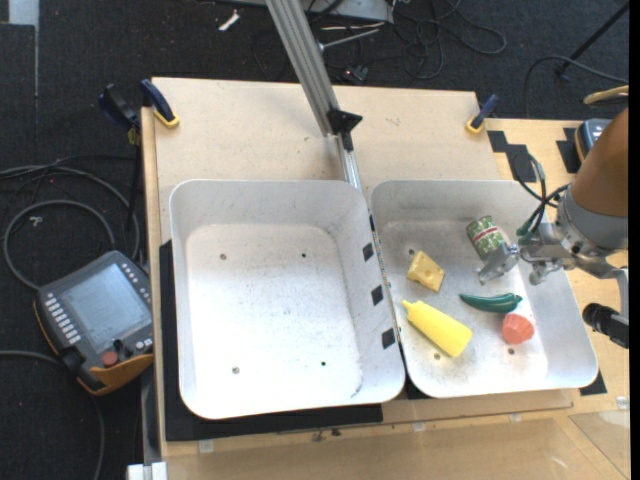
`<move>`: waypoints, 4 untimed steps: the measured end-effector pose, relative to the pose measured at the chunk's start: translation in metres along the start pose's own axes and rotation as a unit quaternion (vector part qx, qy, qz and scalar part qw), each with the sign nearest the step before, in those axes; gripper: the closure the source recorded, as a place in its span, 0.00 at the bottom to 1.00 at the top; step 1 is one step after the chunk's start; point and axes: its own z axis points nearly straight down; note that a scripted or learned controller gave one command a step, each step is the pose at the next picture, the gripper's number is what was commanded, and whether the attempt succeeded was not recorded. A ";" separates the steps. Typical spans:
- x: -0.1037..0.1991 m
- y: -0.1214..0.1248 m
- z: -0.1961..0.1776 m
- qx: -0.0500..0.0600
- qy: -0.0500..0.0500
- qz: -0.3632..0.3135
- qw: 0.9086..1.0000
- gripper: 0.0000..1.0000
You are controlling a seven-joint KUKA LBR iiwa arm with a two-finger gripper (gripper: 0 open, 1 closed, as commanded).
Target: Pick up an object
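Mustard bottle [438,327] near divider; pincer [497,265] above pepper [491,301].

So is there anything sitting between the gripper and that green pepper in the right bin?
Nothing visible does. The gripper hangs just above the green pepper, with bare bin floor between them. The green can stands close on the far side, the red piece on the near side.

No text, label or number can be read.
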 end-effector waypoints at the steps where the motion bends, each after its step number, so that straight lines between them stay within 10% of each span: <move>1: 0.010 -0.004 0.050 0.000 0.000 0.001 1.000 0.00; 2: 0.010 -0.004 0.065 -0.003 -0.001 0.002 1.000 0.00; 3: 0.010 -0.003 0.054 -0.004 -0.001 0.001 1.000 1.00; 4: 0.001 -0.002 -0.005 -0.005 -0.002 0.001 1.000 1.00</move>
